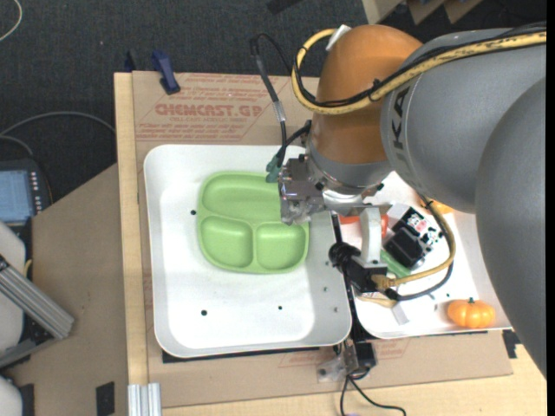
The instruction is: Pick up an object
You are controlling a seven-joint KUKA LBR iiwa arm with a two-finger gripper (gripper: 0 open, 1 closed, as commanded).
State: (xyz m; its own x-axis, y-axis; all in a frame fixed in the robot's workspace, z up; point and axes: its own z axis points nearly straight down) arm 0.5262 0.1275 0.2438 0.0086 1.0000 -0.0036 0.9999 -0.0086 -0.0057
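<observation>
A light green divided plate (238, 224) lies in the left white bin (173, 302), toward its back right. My gripper (294, 203) hangs low over the plate's right rim, below the orange wrist band (355, 85). The wrist body hides the spot where the gripper meets the plate. In the right bin (434, 323) a small orange pumpkin (473, 313) sits at the front right. A black and white block (408, 239) lies in the middle of that bin.
The big grey arm (486, 120) covers the back and right of the right bin. A black cable and yellow hose (416, 280) loop across that bin's front. A brown cardboard sheet (208, 107) lies under both bins, with a blue clip (165, 72) at its back left.
</observation>
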